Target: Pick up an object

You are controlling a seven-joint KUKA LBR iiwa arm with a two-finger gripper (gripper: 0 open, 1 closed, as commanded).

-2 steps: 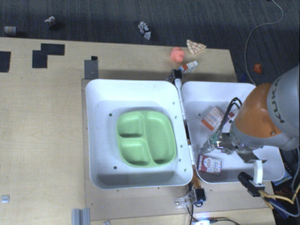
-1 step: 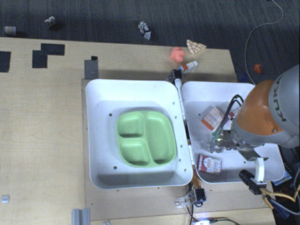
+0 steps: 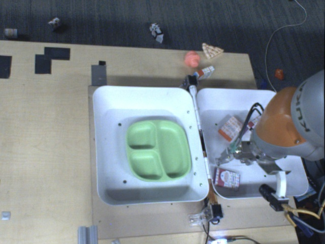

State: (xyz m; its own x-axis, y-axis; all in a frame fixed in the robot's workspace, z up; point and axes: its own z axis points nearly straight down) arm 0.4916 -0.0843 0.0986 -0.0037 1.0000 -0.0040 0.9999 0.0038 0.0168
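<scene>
You have two shallow white plastic bins (image 3: 109, 136) on your pale tan wooden bench (image 3: 45, 146); pale green divided tray (image 3: 158, 149); dark red printed packet (image 3: 226, 178); orange-and-white packet (image 3: 230, 128); pink ball (image 3: 192, 59); grey arm, orange band (image 3: 277, 123).

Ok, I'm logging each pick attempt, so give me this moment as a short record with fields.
left bin: holds a green divided tray
right bin: holds an orange-and-white packet and a dark red packet
arm: reaches in over the right bin
gripper: low in the right bin, between the two packets
held object: none seen
bench beyond the bins: pink ball, small tube
</scene>
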